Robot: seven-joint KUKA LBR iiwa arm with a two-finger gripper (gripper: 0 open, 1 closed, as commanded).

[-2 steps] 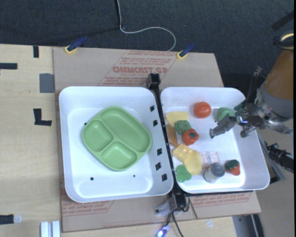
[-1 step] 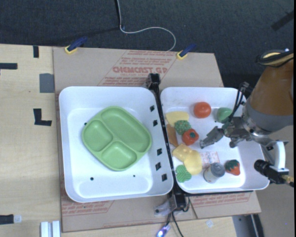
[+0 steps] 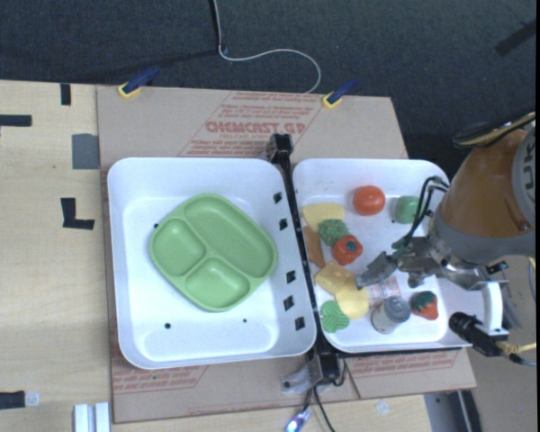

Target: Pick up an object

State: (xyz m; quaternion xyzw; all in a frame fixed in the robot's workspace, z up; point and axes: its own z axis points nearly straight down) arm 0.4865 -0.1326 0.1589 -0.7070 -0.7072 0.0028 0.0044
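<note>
The right bin (image 3: 374, 171) holds several toy foods: a red tomato (image 3: 369, 200), a green piece (image 3: 406, 209) by the arm, a pale yellow piece (image 3: 322, 214), a green broccoli-like piece (image 3: 332, 230), a red strawberry-like piece (image 3: 346, 249), a yellow wedge (image 3: 339, 283), a green leafy piece (image 3: 334, 316) and a small red and green piece (image 3: 424, 305). My gripper (image 3: 389, 288) reaches down over the lower middle of this bin, just right of the yellow wedge. A grey round thing (image 3: 393, 311) lies right below it.
The left bin (image 3: 130, 180) holds a green divided plate (image 3: 214, 251). A black divider (image 3: 288, 232) with clips runs between the bins. The arm's orange band and grey body (image 3: 486, 205) cover the right bin's right rim. Both bins rest on cardboard (image 3: 252, 124).
</note>
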